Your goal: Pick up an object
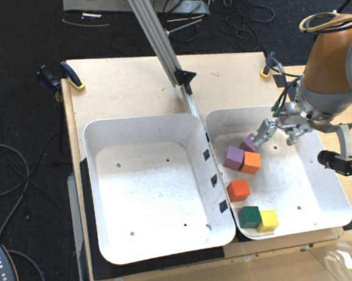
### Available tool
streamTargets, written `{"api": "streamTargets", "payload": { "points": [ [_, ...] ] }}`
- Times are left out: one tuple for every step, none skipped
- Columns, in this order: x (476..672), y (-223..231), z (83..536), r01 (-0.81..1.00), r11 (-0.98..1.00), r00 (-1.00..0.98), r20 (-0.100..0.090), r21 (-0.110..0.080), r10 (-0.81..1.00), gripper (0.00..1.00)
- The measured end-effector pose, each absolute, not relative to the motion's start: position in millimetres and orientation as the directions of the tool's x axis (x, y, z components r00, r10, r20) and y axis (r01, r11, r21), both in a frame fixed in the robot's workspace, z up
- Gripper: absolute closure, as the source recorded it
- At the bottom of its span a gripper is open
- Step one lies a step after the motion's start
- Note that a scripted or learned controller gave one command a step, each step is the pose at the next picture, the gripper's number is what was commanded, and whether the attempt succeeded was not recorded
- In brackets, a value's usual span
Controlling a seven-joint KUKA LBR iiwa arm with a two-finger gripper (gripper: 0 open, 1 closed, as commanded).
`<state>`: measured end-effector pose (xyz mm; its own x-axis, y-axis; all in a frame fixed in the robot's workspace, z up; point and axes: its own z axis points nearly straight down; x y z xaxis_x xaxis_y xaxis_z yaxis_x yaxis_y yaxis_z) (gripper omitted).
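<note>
Over right bin (pixel 329 215), fingers (pixel 262 136) touching purple block (pixel 248 143).

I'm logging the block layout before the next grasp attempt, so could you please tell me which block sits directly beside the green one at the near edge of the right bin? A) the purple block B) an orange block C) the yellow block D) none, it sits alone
C: the green block touches the yellow block at the near edge of the right bin, apart from the other blocks.
</note>
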<state>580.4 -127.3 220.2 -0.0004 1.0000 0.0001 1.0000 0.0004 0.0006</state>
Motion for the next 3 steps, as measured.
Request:
{"api": "streamTargets", "payload": {
  "points": [
    [581.1,-127.1,230.4,1.0,0.002,-0.002,0.0,0.003,1.0,1.0],
    [581.0,-127.1,230.0,1.0,0.001,-0.001,0.0,0.002,1.0,0.0],
    [582.5,-99.5,111.5,1.0,0.003,-0.003,0.002,-0.008,1.0,0.0]
  ]
}}
